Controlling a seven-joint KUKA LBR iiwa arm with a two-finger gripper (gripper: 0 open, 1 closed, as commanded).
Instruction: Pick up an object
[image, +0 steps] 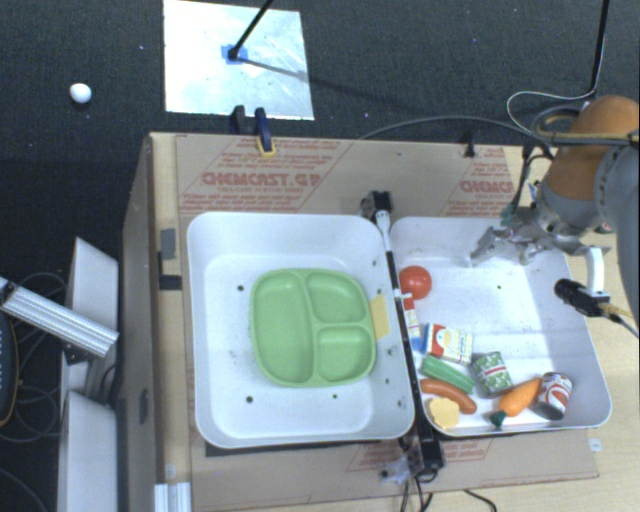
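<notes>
- We see our pincer (497, 243) at the far right side of the right bin (590, 370), low over its bare upper floor; the metal fingers look spread apart and nothing is between them, so we judge it open and holding nothing.
- The things to pick lie in front of the pincer, toward the near edge of this bin: a red tomato (415, 282) is the closest, a little to its left and standing alone.
- Further toward the near edge lie a small carton (449, 343), a green vegetable (447, 374), a green packet (492, 372), a sausage (449, 394), a carrot (520, 397) and a can (553, 393), packed close together.
- To do this step well, we think the tomato is the better target, because it has free space around it; the fingers should go down on both its sides.
- The left bin (215, 300), well apart from the pincer, holds a green divided plate (312, 327) with nothing in its compartments.
</notes>
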